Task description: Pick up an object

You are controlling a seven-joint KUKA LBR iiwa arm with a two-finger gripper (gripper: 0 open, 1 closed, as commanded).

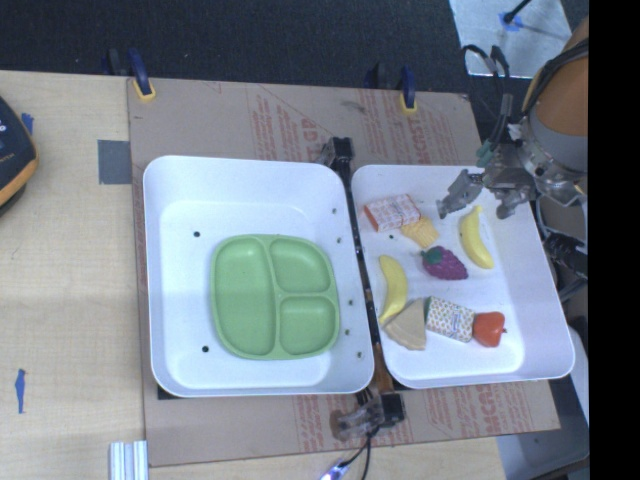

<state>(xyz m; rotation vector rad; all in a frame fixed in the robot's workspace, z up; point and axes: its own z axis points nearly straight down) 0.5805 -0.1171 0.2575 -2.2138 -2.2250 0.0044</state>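
2 bananas (476,238) lie in the right bin (540,298); hand (483,198) spread open above.

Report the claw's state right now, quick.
Claw: open, holding nothing, above the right bin beside the upper banana.

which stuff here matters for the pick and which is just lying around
Belongs to the job:
gripper, jaws open, above the right bin
two bananas
grapes
tomato
red packet
cheese wedge

Lying about:
left bin
green tray
clamps
orange device
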